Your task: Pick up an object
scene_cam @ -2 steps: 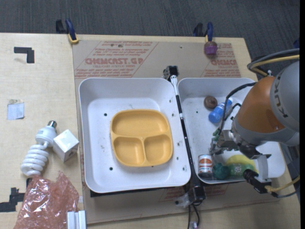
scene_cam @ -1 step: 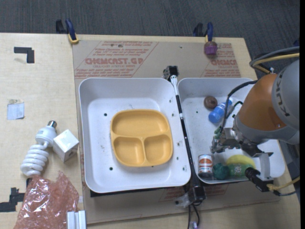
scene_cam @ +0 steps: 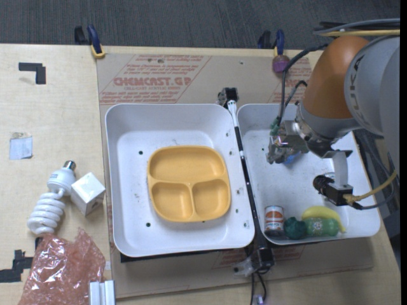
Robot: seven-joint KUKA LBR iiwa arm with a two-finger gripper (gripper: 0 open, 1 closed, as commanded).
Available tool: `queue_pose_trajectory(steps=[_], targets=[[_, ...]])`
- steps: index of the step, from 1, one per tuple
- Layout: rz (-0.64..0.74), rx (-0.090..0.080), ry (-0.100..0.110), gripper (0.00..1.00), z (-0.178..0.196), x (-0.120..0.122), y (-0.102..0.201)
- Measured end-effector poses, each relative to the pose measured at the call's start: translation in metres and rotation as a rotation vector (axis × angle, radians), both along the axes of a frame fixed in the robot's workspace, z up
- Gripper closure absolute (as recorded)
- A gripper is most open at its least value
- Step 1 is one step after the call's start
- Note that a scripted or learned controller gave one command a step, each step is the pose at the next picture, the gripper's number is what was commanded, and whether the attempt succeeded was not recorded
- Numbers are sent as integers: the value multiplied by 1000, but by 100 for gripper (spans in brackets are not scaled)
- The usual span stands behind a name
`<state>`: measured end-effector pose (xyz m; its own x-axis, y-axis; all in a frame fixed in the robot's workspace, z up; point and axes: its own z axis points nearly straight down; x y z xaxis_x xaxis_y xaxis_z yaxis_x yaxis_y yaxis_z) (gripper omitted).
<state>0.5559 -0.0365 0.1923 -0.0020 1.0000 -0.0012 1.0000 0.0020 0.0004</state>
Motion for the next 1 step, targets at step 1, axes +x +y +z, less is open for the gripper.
queue_pose_trajectory(steps=[1], targets=[[0, 0, 0, 0, 0, 0, 0]])
